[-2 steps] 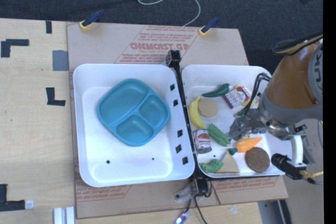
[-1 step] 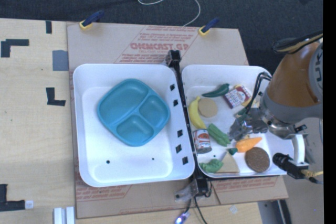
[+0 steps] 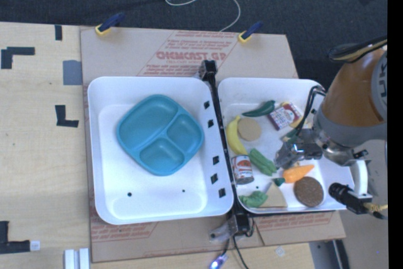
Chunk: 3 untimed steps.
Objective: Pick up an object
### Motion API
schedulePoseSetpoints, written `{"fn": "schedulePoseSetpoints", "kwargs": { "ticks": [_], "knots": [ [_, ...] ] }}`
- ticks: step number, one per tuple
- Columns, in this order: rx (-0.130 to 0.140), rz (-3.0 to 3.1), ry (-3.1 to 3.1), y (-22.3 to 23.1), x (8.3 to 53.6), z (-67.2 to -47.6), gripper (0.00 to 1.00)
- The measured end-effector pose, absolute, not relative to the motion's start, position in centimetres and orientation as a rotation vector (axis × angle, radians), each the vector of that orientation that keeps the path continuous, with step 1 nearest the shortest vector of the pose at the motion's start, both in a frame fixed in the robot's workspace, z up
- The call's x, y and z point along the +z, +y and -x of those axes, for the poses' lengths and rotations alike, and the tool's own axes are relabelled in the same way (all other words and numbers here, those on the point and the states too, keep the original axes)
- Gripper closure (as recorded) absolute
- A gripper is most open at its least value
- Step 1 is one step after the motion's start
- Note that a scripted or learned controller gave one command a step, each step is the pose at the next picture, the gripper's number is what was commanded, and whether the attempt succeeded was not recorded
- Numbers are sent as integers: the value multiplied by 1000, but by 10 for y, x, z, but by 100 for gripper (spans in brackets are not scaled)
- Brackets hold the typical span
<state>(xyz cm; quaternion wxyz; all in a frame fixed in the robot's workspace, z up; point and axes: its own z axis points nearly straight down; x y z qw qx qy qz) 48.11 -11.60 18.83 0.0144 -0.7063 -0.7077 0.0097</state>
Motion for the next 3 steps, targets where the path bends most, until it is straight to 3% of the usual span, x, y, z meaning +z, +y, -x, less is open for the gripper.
{"fn": "schedulePoseSetpoints", "kwargs": {
  "ticks": [1,2,3],
  "knots": [
    [1,2206,-2229,-31,228,-484,100],
    [10,2207,-2226,41,195,-521,100],
    [0,2212,-2230,83,287,-503,100]
  ]
}}
